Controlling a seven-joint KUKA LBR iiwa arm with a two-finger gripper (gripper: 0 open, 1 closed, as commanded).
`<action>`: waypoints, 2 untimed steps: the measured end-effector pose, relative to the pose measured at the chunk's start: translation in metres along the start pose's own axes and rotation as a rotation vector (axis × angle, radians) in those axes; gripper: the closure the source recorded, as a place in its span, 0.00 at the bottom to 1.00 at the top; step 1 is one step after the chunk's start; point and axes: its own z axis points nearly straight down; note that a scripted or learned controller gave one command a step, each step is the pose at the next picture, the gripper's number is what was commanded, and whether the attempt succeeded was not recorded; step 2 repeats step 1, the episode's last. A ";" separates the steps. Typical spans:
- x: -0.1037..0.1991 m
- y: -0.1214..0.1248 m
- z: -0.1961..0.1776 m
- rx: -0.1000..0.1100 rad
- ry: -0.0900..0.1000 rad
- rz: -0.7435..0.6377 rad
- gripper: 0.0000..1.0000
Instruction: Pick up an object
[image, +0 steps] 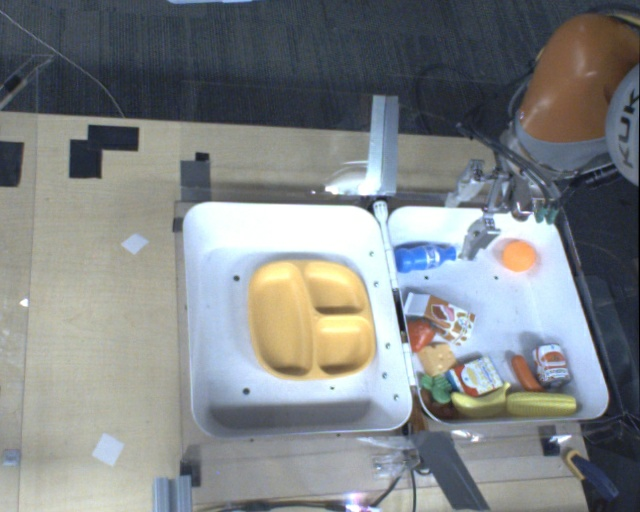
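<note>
Two white bins are set side by side on the wooden worktop (90, 330). The right bin (585, 340) is used here as the landmark.

The grey arm with its orange band (570, 80) is seen above the far right corner of the right bin. The claw (480, 238) is held low over the far part of that bin. It cannot be told if the claw is apart or together, and nothing is seen between its tips.

Just beside the claw, toward the left wall of the right bin, a blue bottle (425, 257) is laid on its side. On the claw's other side, an orange ball (519, 256) is seen resting on the bin floor, close to the claw but apart from it.

In the middle of the right bin a small printed packet (450, 320) is found. A pile of toy food is gathered along the near edge: a yellow banana (480, 404), a long yellow-green vegetable (540, 403), a small can (551, 364) and a red sausage shape (524, 372).

To the left of the right bin, the left bin (215, 260) is filled by a yellow tray (310, 318) with three sections.
</note>
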 end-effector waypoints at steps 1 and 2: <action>0.028 0.034 -0.071 -0.001 -0.009 0.065 0.00; 0.028 0.034 -0.071 -0.001 -0.009 0.065 0.00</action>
